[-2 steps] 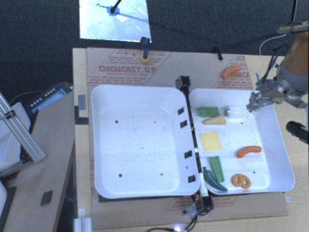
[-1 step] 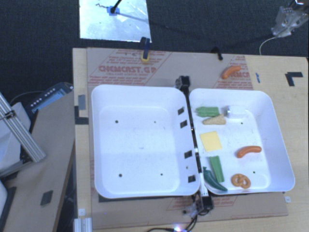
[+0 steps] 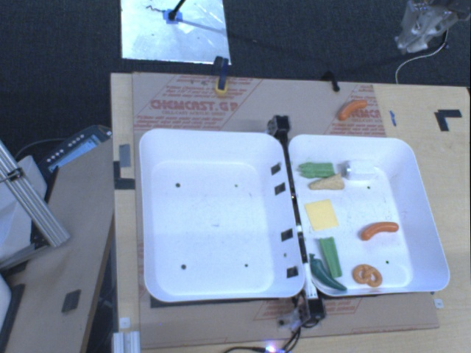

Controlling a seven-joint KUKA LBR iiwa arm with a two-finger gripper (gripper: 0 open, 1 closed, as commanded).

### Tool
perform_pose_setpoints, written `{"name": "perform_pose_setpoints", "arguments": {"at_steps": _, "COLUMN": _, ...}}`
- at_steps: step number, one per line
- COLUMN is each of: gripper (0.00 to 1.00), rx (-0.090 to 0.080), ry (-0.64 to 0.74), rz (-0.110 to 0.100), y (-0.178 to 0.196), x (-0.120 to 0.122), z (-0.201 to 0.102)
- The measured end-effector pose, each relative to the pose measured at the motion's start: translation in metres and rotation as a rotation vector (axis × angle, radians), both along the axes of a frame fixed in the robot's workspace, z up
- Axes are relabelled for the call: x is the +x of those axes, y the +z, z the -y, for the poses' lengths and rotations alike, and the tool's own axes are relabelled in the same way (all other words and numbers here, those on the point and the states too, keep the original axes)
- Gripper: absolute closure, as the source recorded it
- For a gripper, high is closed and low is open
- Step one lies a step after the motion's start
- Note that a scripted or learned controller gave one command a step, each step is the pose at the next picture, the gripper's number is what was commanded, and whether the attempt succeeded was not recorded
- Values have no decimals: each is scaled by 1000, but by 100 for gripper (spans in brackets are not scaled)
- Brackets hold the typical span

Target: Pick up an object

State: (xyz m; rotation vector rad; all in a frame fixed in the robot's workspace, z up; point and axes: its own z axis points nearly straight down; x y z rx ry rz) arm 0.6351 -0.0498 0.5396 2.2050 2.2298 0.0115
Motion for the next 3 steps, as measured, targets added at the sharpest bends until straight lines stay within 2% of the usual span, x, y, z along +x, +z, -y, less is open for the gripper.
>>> {"name": "perform_pose_setpoints", "arguments": {"at_steps": 1, "gripper": 100, "rx": 1, "ry": 0, "rz": -7, "y": -4, "x": -44, "z": -66}}
{"name": "perform_pose_setpoints", "arguments": {"at_steps": 2, "gripper": 100, "rx": 0, "ry": 1, "rz": -19, "y": -106, "x": -66, "z": -139}}
{"name": "perform_pose_setpoints", "arguments": {"at_steps": 3, "gripper": 100, "rx": 4, "ry": 1, "rz": -1, "y": -40, "x": -72, "z": -215}}
